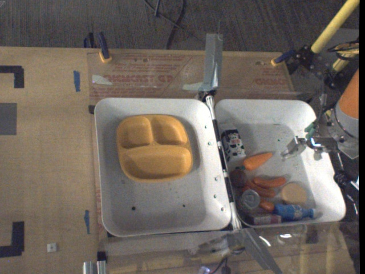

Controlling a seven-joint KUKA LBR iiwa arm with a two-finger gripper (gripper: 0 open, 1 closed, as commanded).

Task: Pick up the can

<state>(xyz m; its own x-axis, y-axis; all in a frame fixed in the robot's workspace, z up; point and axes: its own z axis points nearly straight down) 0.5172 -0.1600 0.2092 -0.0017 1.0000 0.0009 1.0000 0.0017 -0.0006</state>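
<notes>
Lying well to the gripper's (296, 147) lower left, the can (249, 201) is seen among toy food; whether the gripper is spread cannot be told.

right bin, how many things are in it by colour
Orange: 3, the carrot, the long piece and a small bit
Black and white: 1, the carton
Grey: 1, the can
Tan: 1, the round piece
Blue: 1, the bottle
Dark brown: 1, a lump
Total: 8
</notes>
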